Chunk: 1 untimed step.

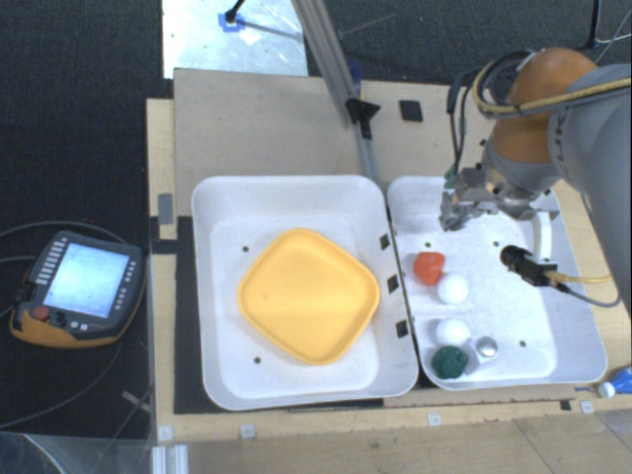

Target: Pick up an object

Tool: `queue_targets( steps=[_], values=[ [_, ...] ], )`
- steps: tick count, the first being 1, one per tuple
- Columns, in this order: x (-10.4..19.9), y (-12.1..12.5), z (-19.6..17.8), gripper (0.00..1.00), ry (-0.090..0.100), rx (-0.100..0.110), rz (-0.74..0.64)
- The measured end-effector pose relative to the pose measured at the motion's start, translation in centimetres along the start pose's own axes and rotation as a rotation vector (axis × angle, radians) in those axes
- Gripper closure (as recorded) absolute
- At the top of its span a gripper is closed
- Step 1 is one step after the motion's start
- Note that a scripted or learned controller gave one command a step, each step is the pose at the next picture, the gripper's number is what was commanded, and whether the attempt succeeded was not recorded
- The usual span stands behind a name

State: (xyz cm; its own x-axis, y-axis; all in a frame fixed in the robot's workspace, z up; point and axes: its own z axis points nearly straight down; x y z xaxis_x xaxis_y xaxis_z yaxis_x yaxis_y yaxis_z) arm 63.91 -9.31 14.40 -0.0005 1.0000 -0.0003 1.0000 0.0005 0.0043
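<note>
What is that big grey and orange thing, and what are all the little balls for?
That is a robot arm. At its end is a gripper, like a hand with two fingers. A camera looks down from above onto two white trays. The left tray holds a yellow plate. The right tray holds an orange-red lump, two white balls, a dark green ball and a small silver piece. The robot should pick one up. Its gripper hangs above the right tray, holding nothing.
</note>
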Motion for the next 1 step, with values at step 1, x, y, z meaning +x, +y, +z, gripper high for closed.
queue_targets(
  steps=[1],
  values=[
    [0.57,-0.16,-6.14,1.0,0.0,-0.002,0.0]
  ],
)
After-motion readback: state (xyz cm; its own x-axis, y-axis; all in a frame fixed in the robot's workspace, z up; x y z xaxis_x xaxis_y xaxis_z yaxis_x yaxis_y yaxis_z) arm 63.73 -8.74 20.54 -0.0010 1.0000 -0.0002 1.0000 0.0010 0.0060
